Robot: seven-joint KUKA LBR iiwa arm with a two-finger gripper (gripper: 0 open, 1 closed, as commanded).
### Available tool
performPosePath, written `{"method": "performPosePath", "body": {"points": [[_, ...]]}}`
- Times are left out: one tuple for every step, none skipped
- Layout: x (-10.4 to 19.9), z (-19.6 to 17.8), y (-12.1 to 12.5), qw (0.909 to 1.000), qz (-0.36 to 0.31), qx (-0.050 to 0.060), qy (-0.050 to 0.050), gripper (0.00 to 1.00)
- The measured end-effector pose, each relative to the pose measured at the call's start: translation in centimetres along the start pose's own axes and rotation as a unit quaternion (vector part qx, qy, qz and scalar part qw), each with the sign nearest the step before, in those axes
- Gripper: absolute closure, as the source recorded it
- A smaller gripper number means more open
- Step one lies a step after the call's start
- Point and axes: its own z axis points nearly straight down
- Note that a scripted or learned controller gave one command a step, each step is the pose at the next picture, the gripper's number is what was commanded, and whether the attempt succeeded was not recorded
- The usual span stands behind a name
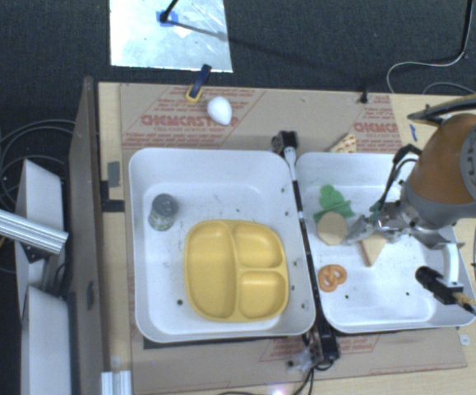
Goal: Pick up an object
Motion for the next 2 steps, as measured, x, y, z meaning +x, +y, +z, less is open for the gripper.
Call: {"method": "performPosePath", "body": {"points": [[0.1,-1.0,-0.2,1.0,0.0,0.002,0.001,1.0],[6.1,-11.4,6.1,1.0,-0.004,-0.004,0.001,1.0]]}}
